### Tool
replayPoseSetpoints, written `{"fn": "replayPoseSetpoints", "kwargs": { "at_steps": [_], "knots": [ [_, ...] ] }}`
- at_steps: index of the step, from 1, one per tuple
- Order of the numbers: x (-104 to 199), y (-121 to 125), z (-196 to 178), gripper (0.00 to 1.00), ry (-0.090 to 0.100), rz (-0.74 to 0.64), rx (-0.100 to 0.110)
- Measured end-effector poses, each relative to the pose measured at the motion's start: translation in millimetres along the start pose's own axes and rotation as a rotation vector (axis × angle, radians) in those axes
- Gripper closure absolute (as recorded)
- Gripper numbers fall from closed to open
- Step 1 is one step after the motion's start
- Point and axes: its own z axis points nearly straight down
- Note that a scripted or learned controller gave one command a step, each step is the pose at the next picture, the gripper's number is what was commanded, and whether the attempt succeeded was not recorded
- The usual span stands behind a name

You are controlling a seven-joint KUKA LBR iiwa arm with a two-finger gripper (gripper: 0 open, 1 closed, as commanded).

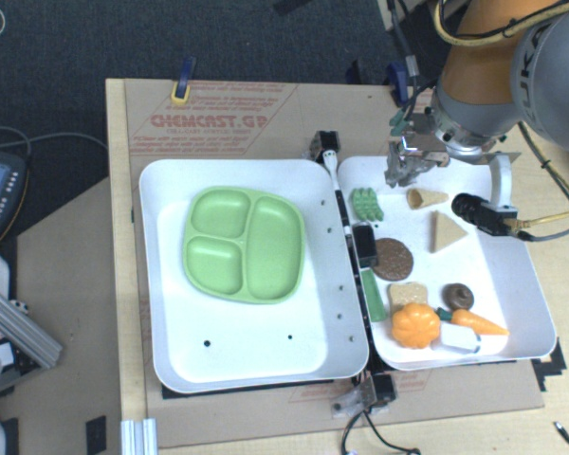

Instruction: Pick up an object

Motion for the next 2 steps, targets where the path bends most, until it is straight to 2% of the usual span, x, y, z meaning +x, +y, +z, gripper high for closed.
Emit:
{"fn": "replayPoseSetpoints", "kwargs": {
  "at_steps": [1,2],
  "knots": [
    [-14.6,3.8,-5.2,1.0,-0.001,0.004,0.0],
    [-10.7,2.1,-8.3,1.0,0.0,0.002,0.0]
  ]
}}
